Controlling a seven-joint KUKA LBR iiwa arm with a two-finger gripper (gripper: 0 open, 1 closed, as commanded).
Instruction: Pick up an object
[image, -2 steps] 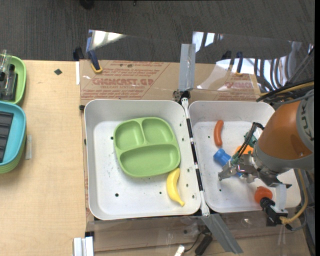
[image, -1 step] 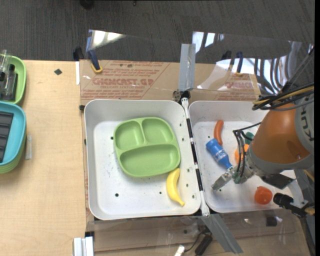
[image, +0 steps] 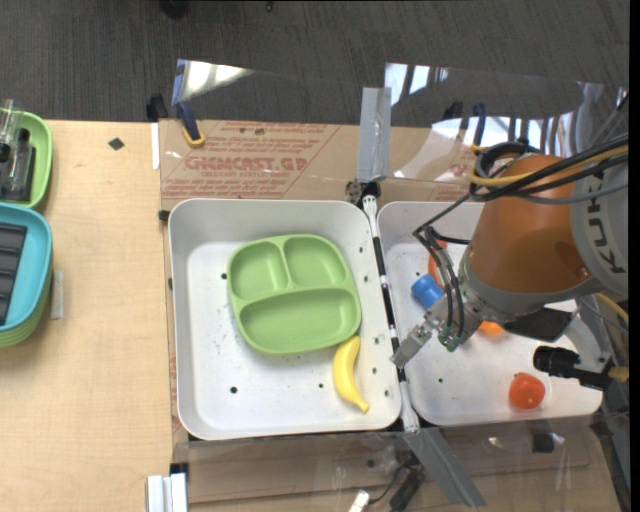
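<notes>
The right bin (image: 470, 395) holds a small blue object (image: 425, 291) near its left wall and an orange-red rounded object (image: 527, 391) near the front right. A sliver of another orange thing (image: 490, 326) peeks out under the arm's wrist. My gripper (image: 425, 338) hangs low over the left side of this bin, just in front of the blue object and close to the wall between the bins. The big orange band of the arm (image: 525, 235) hides much of the bin's middle and back.
The left bin (image: 190, 330) holds a green divided plate (image: 293, 293) and a yellow banana (image: 349, 373) at its front right. A cardboard sheet (image: 250, 155) lies behind the bins. Teal and green trays (image: 22, 250) sit at the bench's far left.
</notes>
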